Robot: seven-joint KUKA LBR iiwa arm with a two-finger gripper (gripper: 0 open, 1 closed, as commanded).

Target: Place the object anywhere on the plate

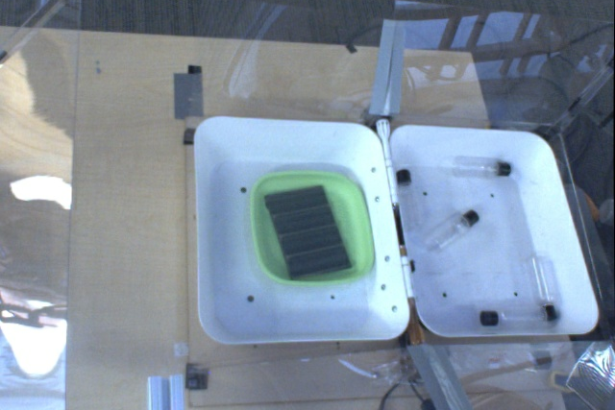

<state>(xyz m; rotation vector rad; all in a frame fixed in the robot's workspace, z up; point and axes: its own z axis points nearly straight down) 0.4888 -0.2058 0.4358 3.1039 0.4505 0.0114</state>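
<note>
**Dark block lying on the green plate, left bin**

You are looking down on a wooden table point(115, 206) carrying two shallow white bins side by side. In the left bin point(216, 302), a square green plate point(264, 250) with rounded corners is sitting near the middle, with white floor showing on all four sides of it. The dark ribbed block point(307, 232) is resting flat on the plate, turned slightly off square, its edges staying inside the plate's raised rim. You are getting the most open floor along the bin's left wall and its near wall.

In the right bin point(567, 235), clear vials with black caps are lying scattered: one point(478, 168) along the far wall, one point(452, 229) tilted near the middle, one point(544, 283) by the right wall. Small black caps are sitting near the left wall and the near wall. The middle of that bin's floor is staying mostly open.

As for the jaws, you cannot tell their state.
</note>
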